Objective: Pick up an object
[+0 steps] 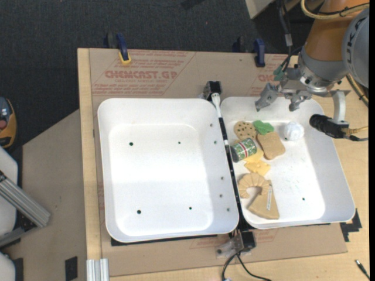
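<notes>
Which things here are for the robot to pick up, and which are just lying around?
For the job:
gripper, hanging above the right bin's far edge
cookie
green piece
white ball
green can
toast slice
right bin, holding them all

Just lying around:
left bin
blue clamps
brown board

Robot lab: clamped board [176, 69], bins [158, 168]

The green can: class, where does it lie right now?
In the camera view, the green can lies on its side in the right bin, near its left wall, just below the round cookie and above the yellow piece.
</notes>
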Tool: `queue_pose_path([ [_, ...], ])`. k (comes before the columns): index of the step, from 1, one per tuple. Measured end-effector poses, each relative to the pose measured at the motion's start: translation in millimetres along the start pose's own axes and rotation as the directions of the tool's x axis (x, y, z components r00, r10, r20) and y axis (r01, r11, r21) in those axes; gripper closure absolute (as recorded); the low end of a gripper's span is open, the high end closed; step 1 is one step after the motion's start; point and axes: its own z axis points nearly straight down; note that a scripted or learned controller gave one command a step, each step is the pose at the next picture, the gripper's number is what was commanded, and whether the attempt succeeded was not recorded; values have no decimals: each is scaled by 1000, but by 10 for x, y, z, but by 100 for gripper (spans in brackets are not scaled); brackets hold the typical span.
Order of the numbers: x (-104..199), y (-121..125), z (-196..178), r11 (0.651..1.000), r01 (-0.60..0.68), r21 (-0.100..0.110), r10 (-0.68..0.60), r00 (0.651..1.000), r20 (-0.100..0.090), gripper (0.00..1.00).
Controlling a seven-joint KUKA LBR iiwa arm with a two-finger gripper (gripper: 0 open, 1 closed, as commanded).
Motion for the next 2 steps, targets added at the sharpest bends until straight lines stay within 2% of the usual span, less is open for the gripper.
queue_pose_path([
  [1, 792, 107, 74, 1000, 8, 1, -8, 1000, -3, 0],
  [2, 1756, 100, 70, 1000, 7, -1, -7, 1000, -1, 0],
])
